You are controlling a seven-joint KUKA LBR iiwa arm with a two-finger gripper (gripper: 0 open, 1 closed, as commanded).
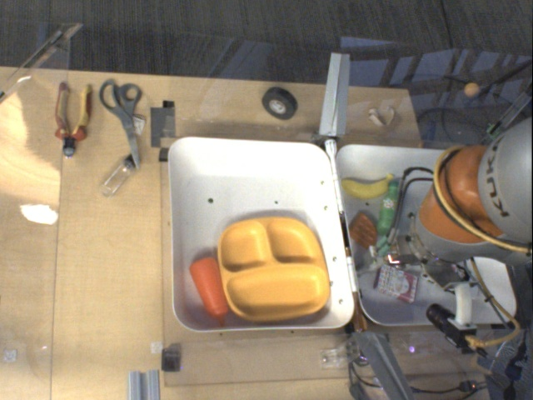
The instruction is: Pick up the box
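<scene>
Box (395,283) lay flat near the front of the right bin (366,305), just beside the arm (483,198), which hung over that bin, presumably lining up for the pick. Claw state: cannot tell. Left bin (250,169) held a tray (272,267) and carrot (208,288).

We look down on a pale wooden bench (100,307) whose far edge meets a dark grey carpeted floor (208,11). Light falls brightly on the bench's left side — a warm glare (25,152) spreads there, with a small white patch (37,215) below it. Near the far edge lie red-handled pliers (71,117), grey scissors (125,111) and a roll of black tape (280,102). A grey metal bar (336,94) stands upright between the two white bins (250,161) — dark cables (483,77) trail across the floor at the upper right.
</scene>
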